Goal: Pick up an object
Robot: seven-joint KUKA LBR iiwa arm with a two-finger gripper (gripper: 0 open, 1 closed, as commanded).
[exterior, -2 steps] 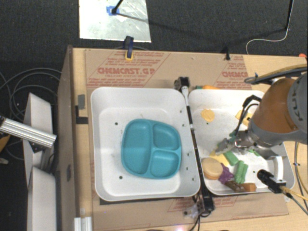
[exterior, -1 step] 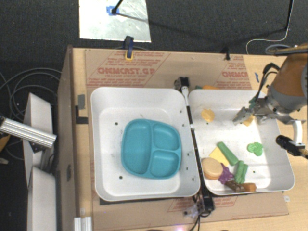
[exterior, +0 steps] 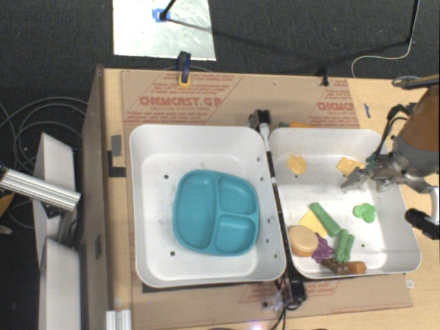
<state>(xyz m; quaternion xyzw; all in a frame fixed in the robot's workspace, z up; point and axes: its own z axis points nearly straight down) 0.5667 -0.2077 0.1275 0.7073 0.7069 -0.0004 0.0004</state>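
Two white bins [exterior: 206, 139], cardboard-topped bench [exterior: 227, 95], dark carpet [exterior: 48, 40]

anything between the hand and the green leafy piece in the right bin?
No. In the camera view, bare white bin floor separates the hand from the green leafy piece.

Arm [exterior: 421, 126] cut off by right edge.

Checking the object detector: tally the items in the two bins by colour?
Teal: 1, divided plate
Yellow: 3 pieces
Green: 3 pieces
Tan: 1 round piece
Purple: 1
Brown-orange: 1
Total: 10
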